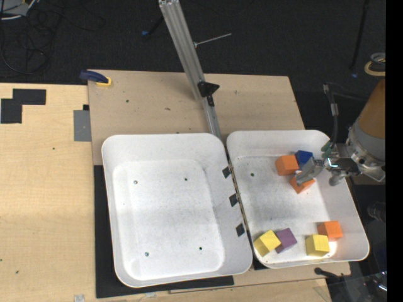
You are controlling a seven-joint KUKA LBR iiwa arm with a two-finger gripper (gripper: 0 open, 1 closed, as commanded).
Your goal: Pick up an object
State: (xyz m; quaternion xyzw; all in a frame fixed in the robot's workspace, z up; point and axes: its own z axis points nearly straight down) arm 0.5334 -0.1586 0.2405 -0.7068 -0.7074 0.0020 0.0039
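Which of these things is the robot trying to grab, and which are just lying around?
For the job: the pincer, the orange block, blue block and small orange block beside it.

Lying about: two yellow blocks, purple block, another orange block, left bin.

From my feed, the pale wooden bench [44, 168] meets a dark floor [283, 30] strewn with cables [22, 5]; an aluminium rail [182, 43] leans across.
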